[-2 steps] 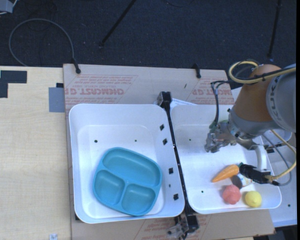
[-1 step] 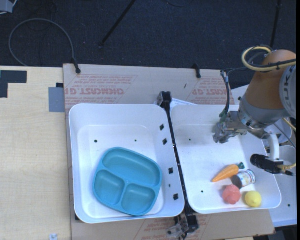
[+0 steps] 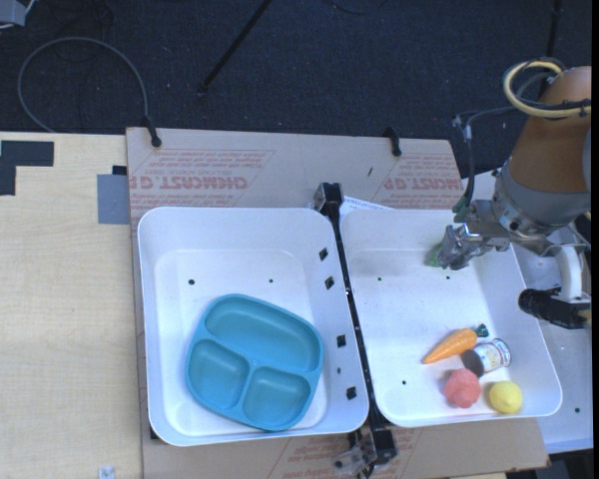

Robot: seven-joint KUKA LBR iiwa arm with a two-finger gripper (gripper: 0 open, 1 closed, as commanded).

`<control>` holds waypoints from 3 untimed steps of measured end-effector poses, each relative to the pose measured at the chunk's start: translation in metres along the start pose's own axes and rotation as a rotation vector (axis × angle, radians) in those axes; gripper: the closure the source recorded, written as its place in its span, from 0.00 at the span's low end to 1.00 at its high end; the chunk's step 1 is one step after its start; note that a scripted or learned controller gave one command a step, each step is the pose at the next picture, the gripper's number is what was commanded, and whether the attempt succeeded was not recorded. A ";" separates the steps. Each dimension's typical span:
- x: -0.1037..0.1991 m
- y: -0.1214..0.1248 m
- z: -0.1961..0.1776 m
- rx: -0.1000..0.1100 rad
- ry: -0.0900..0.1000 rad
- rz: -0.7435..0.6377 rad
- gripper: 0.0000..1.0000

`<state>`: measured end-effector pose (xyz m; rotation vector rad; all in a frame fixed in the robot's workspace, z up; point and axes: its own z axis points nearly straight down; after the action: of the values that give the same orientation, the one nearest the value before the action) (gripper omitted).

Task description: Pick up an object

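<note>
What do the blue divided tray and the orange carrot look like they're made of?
Blue divided tray: likely moulded plastic, smooth with a soft sheen, rounded compartment walls. Orange carrot-shaped toy: probably plastic or rubber, uniform matte colour; too small to be sure.

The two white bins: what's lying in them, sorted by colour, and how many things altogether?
Blue: 1, the divided tray in the left bin.
Orange: 1, the carrot in the right bin.
Pink: 1, the ball.
Yellow: 1, the lemon.
White with a label: 1, the small bottle.
Total: 5.
</note>
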<state>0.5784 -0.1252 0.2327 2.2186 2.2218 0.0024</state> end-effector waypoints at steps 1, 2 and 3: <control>-0.001 0.001 -0.049 0.000 0.000 0.000 1.00; 0.056 -0.004 -0.035 0.008 0.003 -0.003 1.00; 0.118 0.004 -0.022 0.009 0.003 -0.004 1.00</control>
<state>0.5827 -0.0071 0.2551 2.2200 2.2317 -0.0041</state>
